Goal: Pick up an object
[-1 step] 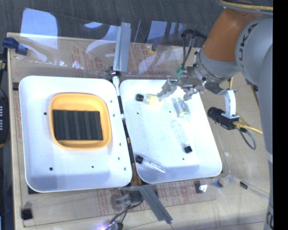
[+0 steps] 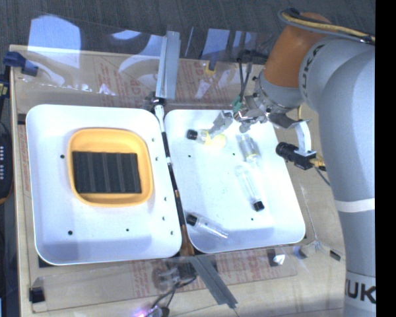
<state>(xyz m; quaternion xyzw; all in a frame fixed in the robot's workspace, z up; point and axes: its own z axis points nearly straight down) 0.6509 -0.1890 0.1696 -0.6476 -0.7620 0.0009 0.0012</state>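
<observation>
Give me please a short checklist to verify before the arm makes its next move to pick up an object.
1. Objects present in the right bin: ok, several clear tubes with dark caps, for example a long tube and another near the front edge.
2. Hand over the right bin: ok, at its far edge.
3. Hand holding an object: cannot tell.
4. Nearest target: ok, a small capped item lies close to the hand.
5. Left bin: ok, holds a yellow tray, apart from the arm.
</observation>
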